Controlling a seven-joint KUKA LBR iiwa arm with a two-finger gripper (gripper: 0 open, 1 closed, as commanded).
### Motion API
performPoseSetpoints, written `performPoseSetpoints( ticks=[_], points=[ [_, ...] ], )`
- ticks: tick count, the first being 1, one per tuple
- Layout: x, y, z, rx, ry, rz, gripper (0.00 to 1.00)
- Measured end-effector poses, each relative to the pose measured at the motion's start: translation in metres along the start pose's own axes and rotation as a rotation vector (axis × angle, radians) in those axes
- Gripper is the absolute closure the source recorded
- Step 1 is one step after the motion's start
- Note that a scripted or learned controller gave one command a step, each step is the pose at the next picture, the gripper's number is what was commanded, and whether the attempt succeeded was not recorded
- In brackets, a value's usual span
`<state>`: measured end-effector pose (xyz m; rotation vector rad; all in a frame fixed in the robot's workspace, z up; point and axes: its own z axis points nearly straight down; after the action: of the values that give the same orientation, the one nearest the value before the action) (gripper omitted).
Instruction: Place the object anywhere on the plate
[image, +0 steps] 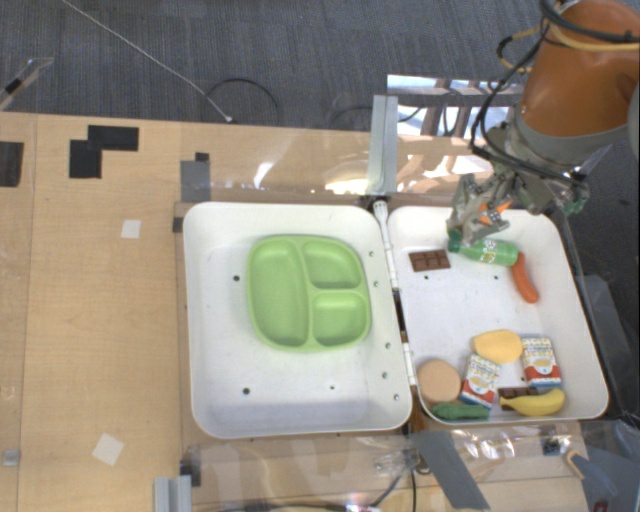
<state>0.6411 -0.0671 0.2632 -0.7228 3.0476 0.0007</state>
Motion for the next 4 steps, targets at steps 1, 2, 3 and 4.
performPoseSetpoints(
  ticks=[1,2,3,4],
  points=[
    [0.002,0.046,0.080,-0.004,0.006,-0.212,1.00],
    [-0.038,0.105,0.068,-0.003,0.002,-0.223,1.00],
    [-0.047,0.173,0.060,-0.004,0.001,-0.462,1.00],
    [-0.047,0.172,0.060,-0.003,0.001,-0.460,0.00]
  ],
)
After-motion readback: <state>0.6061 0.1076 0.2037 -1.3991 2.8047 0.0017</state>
